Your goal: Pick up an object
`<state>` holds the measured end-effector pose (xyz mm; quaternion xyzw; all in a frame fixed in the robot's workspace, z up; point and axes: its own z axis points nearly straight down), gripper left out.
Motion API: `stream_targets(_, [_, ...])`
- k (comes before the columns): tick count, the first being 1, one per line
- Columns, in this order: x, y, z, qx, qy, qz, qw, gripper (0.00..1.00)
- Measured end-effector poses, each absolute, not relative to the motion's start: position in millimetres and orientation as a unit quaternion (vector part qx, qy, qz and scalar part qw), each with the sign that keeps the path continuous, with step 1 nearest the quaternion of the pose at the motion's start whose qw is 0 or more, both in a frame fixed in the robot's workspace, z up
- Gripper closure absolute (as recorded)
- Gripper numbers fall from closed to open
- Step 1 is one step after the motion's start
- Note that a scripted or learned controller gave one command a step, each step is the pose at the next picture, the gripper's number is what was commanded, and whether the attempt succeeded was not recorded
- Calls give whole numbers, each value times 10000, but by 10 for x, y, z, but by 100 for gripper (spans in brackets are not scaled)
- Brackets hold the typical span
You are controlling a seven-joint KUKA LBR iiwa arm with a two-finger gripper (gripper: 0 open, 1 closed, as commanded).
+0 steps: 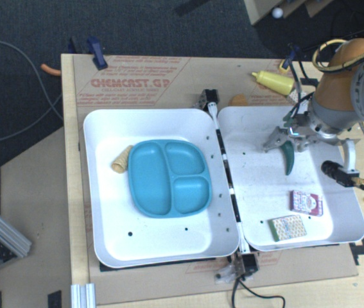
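Nearest the camera, a patterned card point(287, 227) lies flat. Above it, the end effector point(289, 145) grips a teal object point(288, 157), hanging lengthwise straight below.

In the right bin point(259, 172) a dark green, slim, slightly curved object point(289, 157) hangs just under the claw point(290, 140), its tip pointing down toward the bin floor; whether it is gripped cannot be told. Nearer the front lie a small pink-and-white packet point(305, 203) and, just beside it, a pale patterned card point(287, 227), both flat. In the left bin point(104, 172) a blue divided plate point(169, 177) lies face up, with a tan cone-like piece point(121, 160) touching its left edge.
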<state>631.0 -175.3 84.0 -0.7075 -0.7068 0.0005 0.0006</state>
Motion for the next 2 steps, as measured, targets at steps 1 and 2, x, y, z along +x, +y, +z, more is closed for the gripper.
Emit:
stream_targets(1, [6323, -1752, 952, -7074, -7068, -6, -12, 100])
stream_targets(2, [6416, -737, 1857, -7063, -7079, -12, -6, 100])
